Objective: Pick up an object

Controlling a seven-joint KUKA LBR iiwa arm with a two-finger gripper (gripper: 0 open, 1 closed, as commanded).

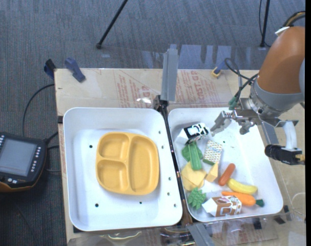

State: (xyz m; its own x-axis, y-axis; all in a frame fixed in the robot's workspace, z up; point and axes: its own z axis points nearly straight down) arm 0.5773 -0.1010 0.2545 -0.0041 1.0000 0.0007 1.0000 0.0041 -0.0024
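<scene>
One black-and-white toy (196, 131) beside tool (220, 123)

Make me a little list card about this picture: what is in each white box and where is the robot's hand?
left bin: yellow three-compartment plastic tray
right bin: toy food pile, including yellow banana, orange carrot, black-and-white toy cow
gripper: over right bin's far end, beside the cow, holding nothing
pick: not yet done

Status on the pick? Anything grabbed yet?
Nothing lifted. All the toy food, including the banana and carrot, lies in the right bin. The claw hangs over that bin's far side, above the black-and-white toy, carrying nothing. Descent, grasp and lift remain.
</scene>
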